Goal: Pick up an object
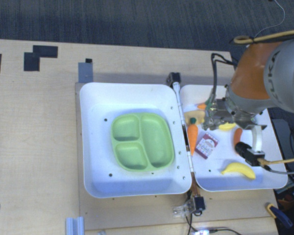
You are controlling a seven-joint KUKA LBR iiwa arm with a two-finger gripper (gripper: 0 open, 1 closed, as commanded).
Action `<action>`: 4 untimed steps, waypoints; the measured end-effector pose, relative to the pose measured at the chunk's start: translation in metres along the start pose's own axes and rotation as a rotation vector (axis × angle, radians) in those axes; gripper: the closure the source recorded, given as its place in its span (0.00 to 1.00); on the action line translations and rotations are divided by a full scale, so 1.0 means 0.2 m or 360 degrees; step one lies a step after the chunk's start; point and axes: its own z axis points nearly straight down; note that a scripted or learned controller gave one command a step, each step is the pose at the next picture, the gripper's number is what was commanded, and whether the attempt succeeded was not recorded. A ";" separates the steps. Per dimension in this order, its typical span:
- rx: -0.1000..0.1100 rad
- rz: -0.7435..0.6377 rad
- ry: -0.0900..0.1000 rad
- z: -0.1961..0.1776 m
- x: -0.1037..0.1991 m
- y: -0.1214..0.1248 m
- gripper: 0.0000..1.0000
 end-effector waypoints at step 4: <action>-0.0025 0.0005 -0.0002 0.47 -0.29 -0.30 0.00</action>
